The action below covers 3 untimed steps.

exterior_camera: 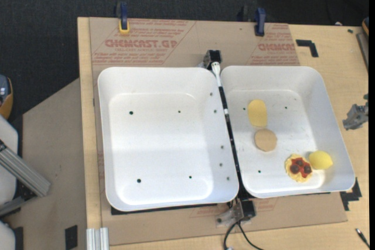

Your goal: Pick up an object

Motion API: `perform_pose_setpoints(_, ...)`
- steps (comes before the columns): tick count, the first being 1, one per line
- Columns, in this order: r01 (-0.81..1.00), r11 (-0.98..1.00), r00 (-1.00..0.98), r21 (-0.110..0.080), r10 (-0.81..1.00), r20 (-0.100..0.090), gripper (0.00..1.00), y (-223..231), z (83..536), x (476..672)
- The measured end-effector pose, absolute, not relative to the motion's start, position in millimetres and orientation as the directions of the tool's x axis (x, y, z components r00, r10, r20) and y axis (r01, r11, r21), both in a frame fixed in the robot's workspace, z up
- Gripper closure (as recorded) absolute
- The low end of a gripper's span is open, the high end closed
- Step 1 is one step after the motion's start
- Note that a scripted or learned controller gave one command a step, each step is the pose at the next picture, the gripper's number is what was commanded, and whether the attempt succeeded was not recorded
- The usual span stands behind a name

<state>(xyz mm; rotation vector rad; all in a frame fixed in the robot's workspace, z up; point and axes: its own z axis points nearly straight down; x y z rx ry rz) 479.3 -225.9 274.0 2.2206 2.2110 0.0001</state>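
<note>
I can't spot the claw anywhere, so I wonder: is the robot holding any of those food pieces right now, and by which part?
Nothing is held. All four pieces lie in the right bin.

Four objects (pixel 265 140) lie in the right bin (pixel 328 126); left bin (pixel 117 143) just beside it.

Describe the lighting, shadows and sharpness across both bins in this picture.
Camera view: even, soft light; the left bin shows a brighter band across its floor and mild shading along its walls. The right bin holds four small items casting only faint shadows. Focus is fairly sharp, with no strong glare.
</note>
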Motion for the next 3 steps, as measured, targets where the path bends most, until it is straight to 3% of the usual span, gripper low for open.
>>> perform_pose_setpoints(1, 1.0, 0.008, -0.008, -0.007, 1.0, 0.006, 1.0, -136, 205, 478.8)
perform_pose_setpoints(2, 1.0, -0.002, 0.002, 0.005, 1.0, -0.004, 1.0, -175, 246, 479.6)
perform_pose_setpoints(3, 1.0, -0.004, 0.004, 0.004, 1.0, -0.005, 1.0, -227, 262, 479.1)
